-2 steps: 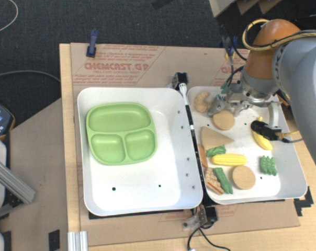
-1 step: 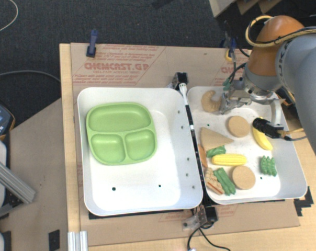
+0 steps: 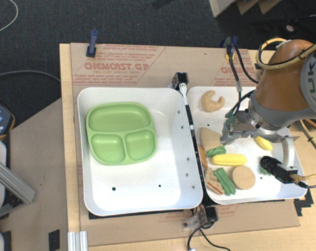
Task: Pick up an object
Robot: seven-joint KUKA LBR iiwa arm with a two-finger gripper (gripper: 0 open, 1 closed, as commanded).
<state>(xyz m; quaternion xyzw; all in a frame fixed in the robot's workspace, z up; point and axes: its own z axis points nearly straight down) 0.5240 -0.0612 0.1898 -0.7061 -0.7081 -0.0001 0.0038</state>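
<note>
My gripper point(image 3: 233, 133) hangs over the middle of the right bin point(image 3: 289, 191), just right of a tan wedge-shaped piece point(image 3: 209, 137). Below it lie a small green piece point(image 3: 216, 151) and a yellow corn cob point(image 3: 229, 160). A short yellow piece point(image 3: 263, 143) shows to its right, partly under the wrist. A round tan cookie point(image 3: 244, 177), a green bean pod point(image 3: 225, 181) and a striped strip point(image 3: 214, 182) lie near the bin's front. A tan croissant point(image 3: 213, 100) rests at the back. Nothing shows between the fingers.
The left bin point(image 3: 147, 182) holds a green divided plate point(image 3: 121, 133) in its back left part. A black bar point(image 3: 188, 120) runs along the seam between the bins. The arm's grey and orange body covers the right bin's back right.
</note>
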